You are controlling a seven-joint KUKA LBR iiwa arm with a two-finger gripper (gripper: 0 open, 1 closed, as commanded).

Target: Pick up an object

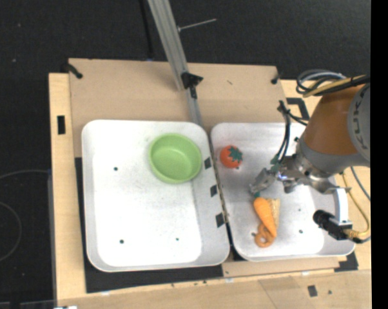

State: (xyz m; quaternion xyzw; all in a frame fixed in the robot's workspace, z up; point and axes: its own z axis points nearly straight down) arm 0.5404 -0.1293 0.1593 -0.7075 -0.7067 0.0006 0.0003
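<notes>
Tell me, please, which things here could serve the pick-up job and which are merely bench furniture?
Belonging to the job:
- tool, over the right bin
- orange carrot, right bin
- red tomato, right bin
- green bowl, left bin

Just there:
- left bin
- right bin
- metal pole

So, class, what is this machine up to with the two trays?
A robot arm reaches into the right tray, its gripper hovering just above a carrot, with a tomato to the upper left. Nothing has been lifted yet. The left tray has a green bowl sitting in it.
</notes>
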